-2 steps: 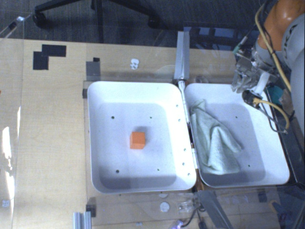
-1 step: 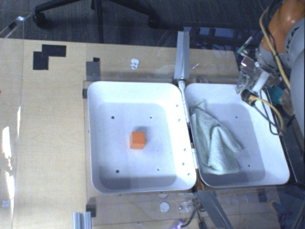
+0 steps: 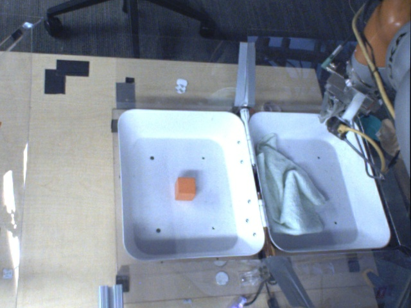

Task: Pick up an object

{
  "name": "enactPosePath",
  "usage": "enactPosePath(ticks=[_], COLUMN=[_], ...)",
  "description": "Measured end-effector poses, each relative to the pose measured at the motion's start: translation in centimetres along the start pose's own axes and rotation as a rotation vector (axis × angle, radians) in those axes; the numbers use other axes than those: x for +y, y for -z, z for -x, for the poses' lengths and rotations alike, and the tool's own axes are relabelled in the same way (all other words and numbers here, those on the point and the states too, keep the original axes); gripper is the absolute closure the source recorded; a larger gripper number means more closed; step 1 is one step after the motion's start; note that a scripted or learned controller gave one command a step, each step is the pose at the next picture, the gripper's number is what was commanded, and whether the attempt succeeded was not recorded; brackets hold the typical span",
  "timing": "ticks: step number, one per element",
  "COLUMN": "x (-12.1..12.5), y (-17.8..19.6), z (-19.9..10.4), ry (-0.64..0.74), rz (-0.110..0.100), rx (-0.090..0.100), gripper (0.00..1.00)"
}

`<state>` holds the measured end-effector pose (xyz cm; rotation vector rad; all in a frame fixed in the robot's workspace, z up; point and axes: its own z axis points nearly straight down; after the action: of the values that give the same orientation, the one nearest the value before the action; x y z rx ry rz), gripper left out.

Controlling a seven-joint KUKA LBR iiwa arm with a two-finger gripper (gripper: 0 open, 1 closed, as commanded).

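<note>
Lying well apart from gripper [image 3: 335, 115] (jaws' state unclear): orange cube [image 3: 185, 188], left bin [image 3: 138, 124].

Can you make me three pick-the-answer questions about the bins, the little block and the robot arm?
1. Where does the orange block lie?
A. left bin
B. right bin
C. on the bench

2. What colour is the cloth?
A. red
B. pale grey-green
C. black

3. Where is the gripper?
A. touching the block
B. pressing the cloth
C. above the right bin's far right corner

Answers: 1 A, it sits on the left bin's floor. 2 B, it looks pale beside the white bin. 3 C, it is apart from both things.
</note>
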<state>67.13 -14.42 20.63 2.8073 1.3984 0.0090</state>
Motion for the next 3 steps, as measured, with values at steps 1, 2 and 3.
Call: enactPosePath(ticks=[1,2,3], x=[-0.7,-0.5,1.1], y=[0.0,-2.9,-2.4], z=[-0.2,3.3,2.7], ry=[-0.171,-0.176,-0.258], rz=[-0.005,-0.006,-0.004], rx=[-0.002,-0.003,-0.002], gripper=[1.00,1.00,1.00])
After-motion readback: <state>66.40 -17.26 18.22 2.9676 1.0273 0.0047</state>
